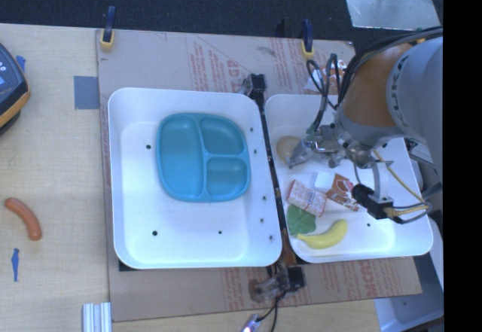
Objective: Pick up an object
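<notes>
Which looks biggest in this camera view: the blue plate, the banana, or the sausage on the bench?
1. Blue plate, by far.
2. Banana.
3. Sausage.
Banana and sausage look close in size, so their order is unsure.

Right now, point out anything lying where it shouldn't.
A sausage lies on the bare bench left of both bins, apart from the other items. The banana, packets and the rest sit in the right bin, and the blue plate in the left bin.

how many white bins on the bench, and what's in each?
2. Left bin holds a blue divided plate. Right bin holds a banana, a green item, small packets and a tan round item; the arm may hide more.
</notes>
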Available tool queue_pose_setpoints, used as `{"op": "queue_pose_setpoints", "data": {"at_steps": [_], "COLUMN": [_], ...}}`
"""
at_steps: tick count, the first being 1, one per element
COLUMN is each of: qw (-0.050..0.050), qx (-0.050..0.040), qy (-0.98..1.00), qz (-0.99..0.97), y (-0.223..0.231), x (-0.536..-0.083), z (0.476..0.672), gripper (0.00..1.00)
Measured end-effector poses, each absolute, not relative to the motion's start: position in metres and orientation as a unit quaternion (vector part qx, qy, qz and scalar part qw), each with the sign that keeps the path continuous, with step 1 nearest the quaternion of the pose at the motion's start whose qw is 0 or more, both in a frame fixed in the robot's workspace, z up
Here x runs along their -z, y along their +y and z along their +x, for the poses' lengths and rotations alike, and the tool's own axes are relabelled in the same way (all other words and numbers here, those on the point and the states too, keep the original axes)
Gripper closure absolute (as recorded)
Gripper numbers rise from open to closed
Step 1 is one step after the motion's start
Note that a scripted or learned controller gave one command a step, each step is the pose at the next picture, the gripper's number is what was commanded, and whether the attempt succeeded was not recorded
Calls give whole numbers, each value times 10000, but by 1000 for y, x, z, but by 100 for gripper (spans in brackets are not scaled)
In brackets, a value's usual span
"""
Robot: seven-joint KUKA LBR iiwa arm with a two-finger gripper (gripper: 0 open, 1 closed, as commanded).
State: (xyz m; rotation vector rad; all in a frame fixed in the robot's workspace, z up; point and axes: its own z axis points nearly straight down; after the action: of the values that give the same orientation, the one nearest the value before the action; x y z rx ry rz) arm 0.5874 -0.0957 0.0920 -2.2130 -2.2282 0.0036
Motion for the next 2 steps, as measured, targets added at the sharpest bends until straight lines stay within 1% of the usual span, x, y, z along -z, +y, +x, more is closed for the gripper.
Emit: {"op": "queue_pose_setpoints", "data": {"at_steps": [1, 2], "qw": [9, -8], "qx": [-16, -4], "qy": [-7084, -7088], "qz": [-7058, -7054], "y": [-122, -169], "x": [-130, -93], "z": [532, 513], "gripper": [0, 0]}}
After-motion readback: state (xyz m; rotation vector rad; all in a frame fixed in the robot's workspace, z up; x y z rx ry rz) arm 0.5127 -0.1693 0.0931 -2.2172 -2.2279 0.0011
